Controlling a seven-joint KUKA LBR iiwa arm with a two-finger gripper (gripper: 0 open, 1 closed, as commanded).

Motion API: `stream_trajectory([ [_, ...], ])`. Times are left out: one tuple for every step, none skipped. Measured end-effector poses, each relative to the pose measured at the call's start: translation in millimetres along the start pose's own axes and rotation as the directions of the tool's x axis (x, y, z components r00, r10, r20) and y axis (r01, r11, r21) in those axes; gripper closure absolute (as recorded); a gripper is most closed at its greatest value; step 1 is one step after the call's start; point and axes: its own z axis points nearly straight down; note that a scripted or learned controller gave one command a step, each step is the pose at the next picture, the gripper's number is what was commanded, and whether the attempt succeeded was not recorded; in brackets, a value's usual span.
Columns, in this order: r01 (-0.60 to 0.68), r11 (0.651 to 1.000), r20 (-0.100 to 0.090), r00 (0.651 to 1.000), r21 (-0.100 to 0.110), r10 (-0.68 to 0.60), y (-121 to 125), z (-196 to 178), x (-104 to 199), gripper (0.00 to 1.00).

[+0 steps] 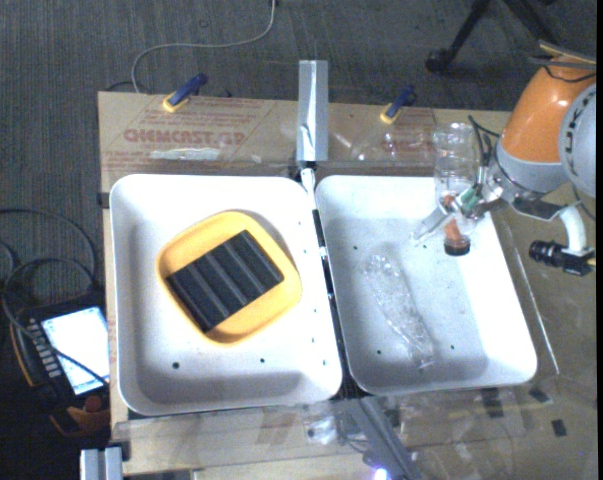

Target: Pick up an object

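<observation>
A yellow object with a black ribbed top [230, 275] lies tilted in the left bin [141, 368]. A clear crumpled plastic piece [398, 306] lies in the middle of the right bin [501, 348]. My gripper [438, 240] hangs over the right bin's far right corner, above and to the right of the clear piece and apart from it. Its two fingers are spread, one pale and one with a reddish tip [457, 246]. It is open with nothing between them.
The grey arm with its orange band [546, 118] reaches in from the right edge. A metal divider post [312, 113] stands behind the bins' shared wall. Blue clamps [184, 92] sit on the board at the back.
</observation>
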Motion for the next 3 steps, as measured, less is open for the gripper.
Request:
stream_trajectory([
  [0.073,0.997,-0.023,0.997,0.01,-0.073,24,34,-1,0.0],
  [0.023,1.0,0.005,1.0,-0.011,-0.023,-1,37,33,0.0],
  [0.023,1.0,0.005,1.0,-0.014,-0.023,0,27,33,1.0],
])
